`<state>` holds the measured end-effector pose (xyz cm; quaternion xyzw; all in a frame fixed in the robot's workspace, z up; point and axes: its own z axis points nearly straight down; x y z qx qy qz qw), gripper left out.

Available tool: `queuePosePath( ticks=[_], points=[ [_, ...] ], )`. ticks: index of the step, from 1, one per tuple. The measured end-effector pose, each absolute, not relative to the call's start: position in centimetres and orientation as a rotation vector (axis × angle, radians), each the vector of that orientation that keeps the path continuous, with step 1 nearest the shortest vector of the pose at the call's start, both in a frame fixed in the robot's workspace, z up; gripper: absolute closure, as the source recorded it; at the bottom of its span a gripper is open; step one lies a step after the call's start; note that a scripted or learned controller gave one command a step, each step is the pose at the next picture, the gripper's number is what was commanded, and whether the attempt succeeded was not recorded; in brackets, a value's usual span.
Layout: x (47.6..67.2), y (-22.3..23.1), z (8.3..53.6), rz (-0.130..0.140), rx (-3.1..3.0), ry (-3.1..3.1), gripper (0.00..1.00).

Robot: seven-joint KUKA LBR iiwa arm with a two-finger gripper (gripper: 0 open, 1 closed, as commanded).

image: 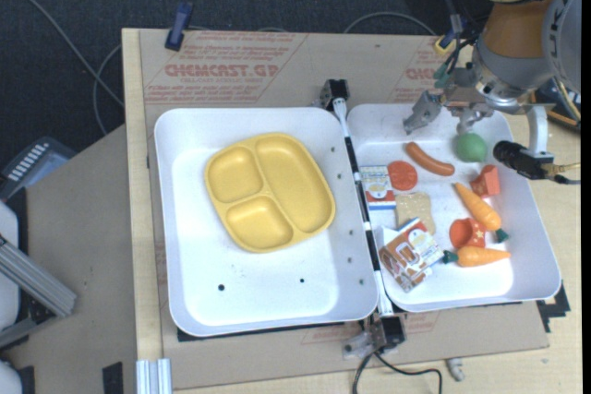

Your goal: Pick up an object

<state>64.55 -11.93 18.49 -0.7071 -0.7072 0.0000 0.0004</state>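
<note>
Snack packet [412, 256], print illegible

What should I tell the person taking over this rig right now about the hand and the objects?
Hand: open, holding nothing, above the far end of the right bin.
Objects: sausage, green ball, carrots, snack packet all lie in the right bin. The yellow divided plate sits in the left bin.
Done: nothing picked yet.
Left: descend, grasp one object, lift.
</note>
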Motion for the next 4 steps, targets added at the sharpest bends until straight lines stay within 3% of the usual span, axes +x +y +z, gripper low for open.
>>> queuePosePath(
  ticks=[1,2,3,4],
  points=[
    [63.4,-11.2,9.9,-0.008,-2.225,-2.228,0.00],
    [60.9,-9.3,9.1,-0.014,-2.233,-2.229,0.00],
    [60.9,-9.1,10.1,-0.018,-2.230,-2.227,1.00],
    [60.9,-9.1,10.1,-0.018,-2.230,-2.227,0.00]
  ],
)
